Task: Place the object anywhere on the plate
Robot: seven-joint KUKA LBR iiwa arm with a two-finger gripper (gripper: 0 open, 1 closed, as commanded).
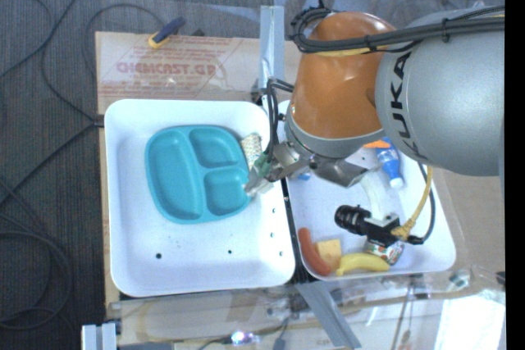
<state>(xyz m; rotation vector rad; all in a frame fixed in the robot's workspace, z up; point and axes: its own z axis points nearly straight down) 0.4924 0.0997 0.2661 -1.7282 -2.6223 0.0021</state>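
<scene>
gripper (261, 170) poised at plate (197, 174) right edge, presumably for release | small green-white object (254, 150) seen at fingertips, touching plate rim | grip state cannot be told | left bin (139, 258) holds plate

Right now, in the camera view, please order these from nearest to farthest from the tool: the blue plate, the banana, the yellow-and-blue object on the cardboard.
Measured from the tool, at the left bin's right edge:
1. Blue plate, immediately to the tool's left in the left bin.
2. Banana, lower right, in the right bin's front.
3. Yellow-and-blue object, upper left, on the cardboard behind the bins.
</scene>
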